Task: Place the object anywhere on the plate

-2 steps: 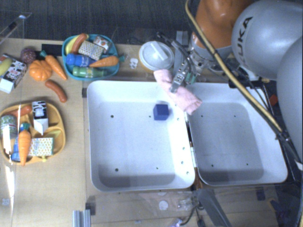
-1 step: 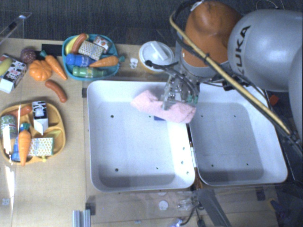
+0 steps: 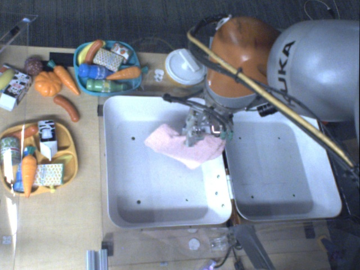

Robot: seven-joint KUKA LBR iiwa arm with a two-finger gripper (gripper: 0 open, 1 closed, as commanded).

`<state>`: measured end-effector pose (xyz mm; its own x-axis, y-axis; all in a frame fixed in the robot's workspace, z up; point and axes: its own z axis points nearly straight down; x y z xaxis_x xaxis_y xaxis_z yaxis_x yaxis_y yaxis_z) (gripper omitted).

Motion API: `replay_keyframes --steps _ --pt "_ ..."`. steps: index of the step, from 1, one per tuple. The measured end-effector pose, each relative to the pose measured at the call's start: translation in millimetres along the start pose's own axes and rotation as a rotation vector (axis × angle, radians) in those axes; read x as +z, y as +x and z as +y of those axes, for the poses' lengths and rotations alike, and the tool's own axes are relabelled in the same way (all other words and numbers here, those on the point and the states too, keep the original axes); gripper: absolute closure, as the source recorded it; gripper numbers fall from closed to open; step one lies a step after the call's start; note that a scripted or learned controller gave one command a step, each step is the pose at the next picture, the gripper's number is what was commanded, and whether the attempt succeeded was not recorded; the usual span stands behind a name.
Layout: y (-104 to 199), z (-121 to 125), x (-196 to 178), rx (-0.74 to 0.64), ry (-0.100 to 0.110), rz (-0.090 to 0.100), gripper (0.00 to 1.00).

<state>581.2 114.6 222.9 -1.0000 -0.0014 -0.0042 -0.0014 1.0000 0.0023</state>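
Bench (image 3: pixel 67 229) of pale wood carries two shallow white bins side by side, and the grey arm (image 3: pixel 315 66) with its orange band (image 3: pixel 242 44) comes in from the right, covering the top right of the view. The left bin (image 3: pixel 152 201) holds a pink cloth (image 3: pixel 169 142), crumpled and lying in the upper right part of that bin, its right edge close to the wall shared with the right bin (image 3: pixel 287 173). The gripper (image 3: pixel 198 133) hangs straight over the right half of the cloth, at or just above its surface; whether it is spread, pressed together or pinching the fabric cannot be told from this angle, because the wrist hides the tips. A black cable (image 3: pixel 264 94) runs at a slant across the arm and over the right bin. Behind the left bin stands a white lidded cup (image 3: pixel 183 66). To its left sits a blue bowl (image 3: pixel 90 86) heaped with toy food, among it a carrot and a small printed box. A yellow plate (image 3: pixel 67 136) lies on the bench at far left, well apart from the cloth, and it bears a carrot, small cartons and a bottle. Between bowl and plate lie a toy pumpkin (image 3: pixel 46 83), a loose carrot (image 3: pixel 68 79) and a sausage (image 3: pixel 66 107).
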Motion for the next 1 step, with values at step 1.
replay_keyframes --steps 1 --pt "-0.2 -0.1 -0.3 0.0 0.0 -0.001 0.0"
